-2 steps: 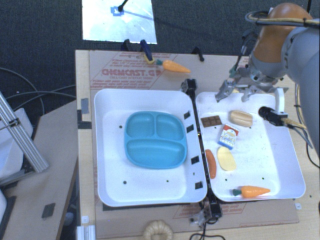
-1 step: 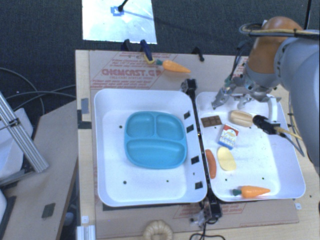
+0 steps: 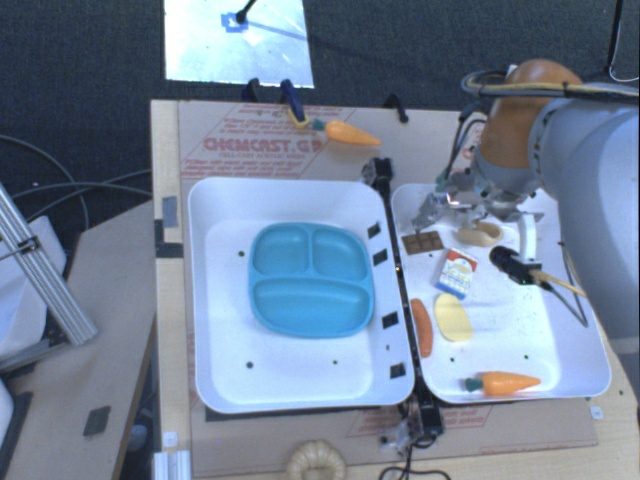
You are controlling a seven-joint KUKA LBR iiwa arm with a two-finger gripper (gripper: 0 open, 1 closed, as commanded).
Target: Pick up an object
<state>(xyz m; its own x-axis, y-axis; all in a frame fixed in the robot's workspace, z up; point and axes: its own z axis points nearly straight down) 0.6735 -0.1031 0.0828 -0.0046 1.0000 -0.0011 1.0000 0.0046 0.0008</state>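
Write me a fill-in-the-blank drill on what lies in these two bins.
1. The blue divided plate lies in the ____ bin.
2. The chocolate bar lies in the right bin, near the ____.
3. The toy carrot at the right bin's near edge has a ____ top.
4. Another carrot lies outside both bins, on the ____.

Missing words: left; claw; green; cardboard

1. Arm point(image 3: 590, 158): grey, enters from the view's right edge and slants down to the left.
2. Orange band point(image 3: 515, 118): sits just above the wrist, facing the camera.
3. Hand point(image 3: 440, 206): low, pointing down and left; metal parts partly visible.
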